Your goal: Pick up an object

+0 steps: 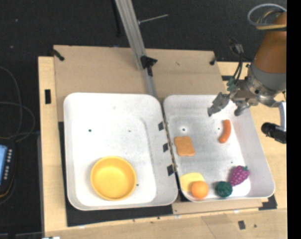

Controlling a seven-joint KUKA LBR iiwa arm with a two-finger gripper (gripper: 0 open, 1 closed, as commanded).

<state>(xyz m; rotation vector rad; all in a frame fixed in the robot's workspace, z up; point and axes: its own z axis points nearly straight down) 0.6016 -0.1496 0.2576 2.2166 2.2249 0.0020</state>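
- Approach step, by the look of it: nothing lifted yet.
- Left bin (80, 133): yellow bowl (113, 177) near front.
- Right bin (200, 111): cracker (184, 146), orange (199, 188), green piece (223, 188), grapes (239, 175), sausage (224, 131).
- Gripper (229, 107): fingers spread apart, empty, touching nothing, poised just above and behind sausage.
- Next move probably calls for dropping straight down, straddling sausage, then closing.

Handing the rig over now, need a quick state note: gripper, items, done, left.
Gripper: open, nothing between its fingers, over the upper part of the right bin.
Right bin: sausage just below the gripper, bread slice, orange, yellow piece, green item, grapes.
Left bin: yellow bowl.
Done: no pick.
Left: grasp and lift one object; the sausage is nearest.
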